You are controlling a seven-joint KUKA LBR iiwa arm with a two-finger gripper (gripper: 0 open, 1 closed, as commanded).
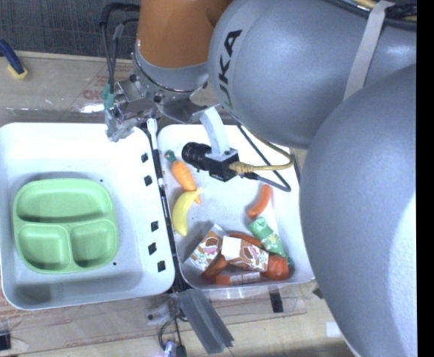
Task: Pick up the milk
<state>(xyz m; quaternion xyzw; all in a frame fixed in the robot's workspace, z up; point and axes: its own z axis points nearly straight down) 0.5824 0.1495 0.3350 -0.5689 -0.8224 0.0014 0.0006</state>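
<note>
The milk (228,253) is a small carton printed in white, brown and red. It lies on its side near the front of the right bin (300,238), among other toy food. My gripper (120,116) hangs at the back edge of the left bin (1,199), close to the divider between the bins. It is well away from the milk, up and to the left of it. Nothing shows in its grasp. The grey arm with its orange band covers the back of the right bin.
In the right bin lie a carrot (181,174), a banana (183,210), a red sausage (259,199) and a green bottle (266,236). A black wrist camera (206,157) with a yellow cable hangs over them. A green divided plate (67,225) sits in the left bin.
</note>
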